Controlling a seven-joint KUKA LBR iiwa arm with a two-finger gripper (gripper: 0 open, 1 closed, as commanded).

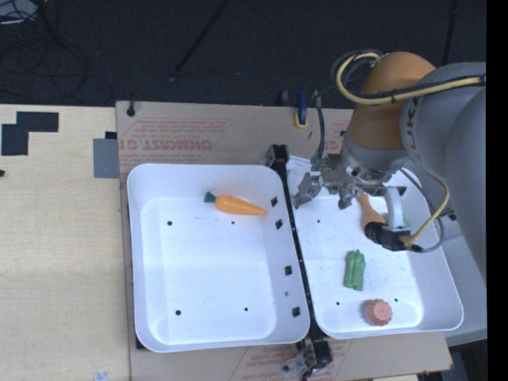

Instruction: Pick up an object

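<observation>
Camera view: the gripper hangs over the far end of the right bin, close to the divider, its fingers spread open with nothing between them. The nearest pickable thing, a green pod, lies toward the near end of that bin, its long axis running near-to-far. A pink round piece sits just beyond it, nearer the front rim. The carrot lies in the left bin, across the divider. Nothing blocks the pod.
</observation>
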